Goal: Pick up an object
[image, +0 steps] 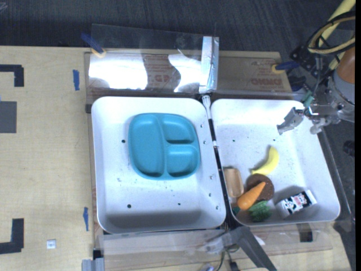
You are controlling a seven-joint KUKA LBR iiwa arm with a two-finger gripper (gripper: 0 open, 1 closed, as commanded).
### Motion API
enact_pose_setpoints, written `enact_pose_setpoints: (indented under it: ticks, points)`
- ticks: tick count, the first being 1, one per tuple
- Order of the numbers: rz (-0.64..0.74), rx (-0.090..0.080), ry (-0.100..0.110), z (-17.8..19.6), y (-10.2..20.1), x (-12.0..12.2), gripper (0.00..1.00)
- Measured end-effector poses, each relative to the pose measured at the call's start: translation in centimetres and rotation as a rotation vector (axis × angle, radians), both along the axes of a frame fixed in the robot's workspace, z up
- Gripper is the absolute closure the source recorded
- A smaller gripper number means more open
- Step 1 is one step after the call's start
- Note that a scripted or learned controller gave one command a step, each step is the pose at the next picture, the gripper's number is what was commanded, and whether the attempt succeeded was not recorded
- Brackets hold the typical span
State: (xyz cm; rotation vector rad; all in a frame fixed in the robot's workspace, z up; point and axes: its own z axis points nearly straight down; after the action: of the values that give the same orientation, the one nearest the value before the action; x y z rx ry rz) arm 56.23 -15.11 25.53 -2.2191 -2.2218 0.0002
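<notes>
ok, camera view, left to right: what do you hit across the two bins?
Blue divided tray → tan block → yellow banana → black-and-white carton → gripper, above the right bin's far corner. Carrot, broccoli and the brown piece overlap, so skipped.

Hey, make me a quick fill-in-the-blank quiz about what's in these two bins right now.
1. The blue divided tray lies in the ____ bin.
2. The banana is coloured ____.
3. The carrot rests against a ____ round object.
4. The gripper hangs over the ____ bin.

Missing words: left; yellow; brown; right
</notes>
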Motion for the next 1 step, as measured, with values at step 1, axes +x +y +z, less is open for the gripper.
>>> enact_pose_setpoints:
  ticks: [1]
  points:
    - [-0.027,-0.003,-0.008,-16.72,-3.11,1.10,0.00]
